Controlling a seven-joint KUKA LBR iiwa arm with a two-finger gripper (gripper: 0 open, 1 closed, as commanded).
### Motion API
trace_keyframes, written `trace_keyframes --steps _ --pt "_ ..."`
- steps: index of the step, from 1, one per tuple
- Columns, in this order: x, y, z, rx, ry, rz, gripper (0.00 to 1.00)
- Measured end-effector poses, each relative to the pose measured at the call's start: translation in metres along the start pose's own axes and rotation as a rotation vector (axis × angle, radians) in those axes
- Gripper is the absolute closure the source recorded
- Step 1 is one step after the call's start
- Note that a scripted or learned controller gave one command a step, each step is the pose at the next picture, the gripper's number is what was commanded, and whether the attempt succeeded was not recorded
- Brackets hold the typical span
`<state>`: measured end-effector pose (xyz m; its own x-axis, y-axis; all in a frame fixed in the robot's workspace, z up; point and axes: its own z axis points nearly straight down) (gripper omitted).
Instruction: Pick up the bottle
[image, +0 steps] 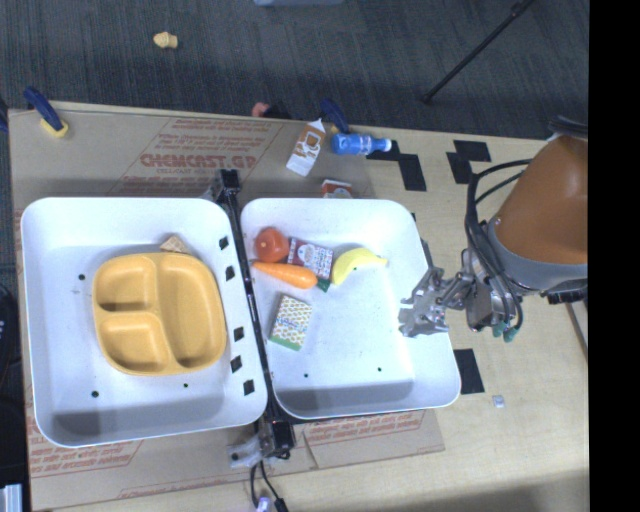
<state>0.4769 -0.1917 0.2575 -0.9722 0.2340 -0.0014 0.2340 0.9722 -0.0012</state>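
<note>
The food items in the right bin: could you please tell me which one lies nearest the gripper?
The yellow banana. It lies furthest toward the bin's right side, closest to the gripper, while the tomato, carrot and both small cartons sit further left.

1. Lighting was even and moderately bright, apparently from overhead; no harsh hotspots.
2. The white bins (330, 395) read slightly bluish, with soft grey shading along their near inner walls.
3. Shadows were short and diffuse, e.g. under the yellow tray (158, 311).
4. Dark floor (300, 50) at top stayed dim, low in detail.
5. Overall softness and low resolution; print on the surface (200, 160) barely legible.
6. The tool (425, 308) looked smeary, fine parts unresolved.
</note>
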Motion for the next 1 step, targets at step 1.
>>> trace_keyframes --steps 1 --pt "-0.0045 -0.0188 0.0018 0.000 0.000 0.013 1.00"
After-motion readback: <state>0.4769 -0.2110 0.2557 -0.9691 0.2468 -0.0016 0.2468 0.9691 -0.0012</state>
